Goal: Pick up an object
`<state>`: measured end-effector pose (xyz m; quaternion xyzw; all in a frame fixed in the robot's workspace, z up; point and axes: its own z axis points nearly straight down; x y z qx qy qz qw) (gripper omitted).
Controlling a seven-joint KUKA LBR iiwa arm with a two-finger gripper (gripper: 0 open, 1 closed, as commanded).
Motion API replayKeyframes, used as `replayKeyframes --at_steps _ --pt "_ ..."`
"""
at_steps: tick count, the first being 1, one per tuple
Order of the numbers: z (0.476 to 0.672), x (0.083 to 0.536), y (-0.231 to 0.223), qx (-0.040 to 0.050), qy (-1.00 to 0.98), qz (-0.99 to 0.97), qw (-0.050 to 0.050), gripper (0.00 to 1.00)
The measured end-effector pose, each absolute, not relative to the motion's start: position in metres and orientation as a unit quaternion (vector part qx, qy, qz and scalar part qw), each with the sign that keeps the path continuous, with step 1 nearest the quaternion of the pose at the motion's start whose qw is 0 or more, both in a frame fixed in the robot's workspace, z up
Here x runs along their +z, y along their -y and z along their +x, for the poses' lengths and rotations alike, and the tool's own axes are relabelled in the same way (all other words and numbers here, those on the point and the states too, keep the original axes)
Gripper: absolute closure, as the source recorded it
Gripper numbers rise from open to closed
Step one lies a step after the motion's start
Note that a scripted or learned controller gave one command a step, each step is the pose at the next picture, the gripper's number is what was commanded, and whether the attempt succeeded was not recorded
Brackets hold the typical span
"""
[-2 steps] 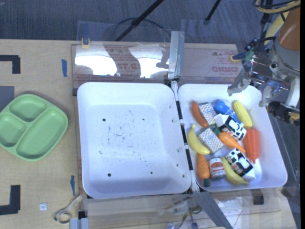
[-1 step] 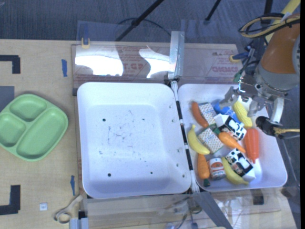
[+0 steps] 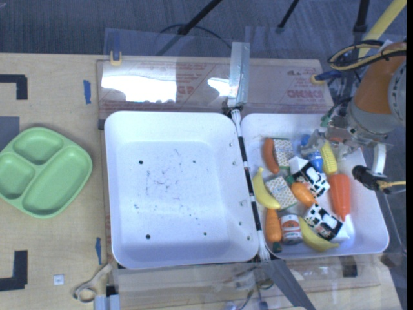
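My gripper (image 3: 321, 142), its opening impossible to tell, hangs at one o'clock of the shallow white right bin (image 3: 374, 228), because the plastic toy food (image 3: 303, 196) is heaped there.

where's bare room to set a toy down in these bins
The left bin has a bare floor from wall to wall. The right bin is crowded: bananas, carrots and corn fill its middle, leaving only a strip along its right wall.
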<state>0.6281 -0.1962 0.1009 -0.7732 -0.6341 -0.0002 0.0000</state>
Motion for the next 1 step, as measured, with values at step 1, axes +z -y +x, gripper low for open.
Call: replayKeyframes --at_steps 1 --pt "0.635 0.1237 0.1981 -0.0068 0.635 -0.773 -0.01 1.0"
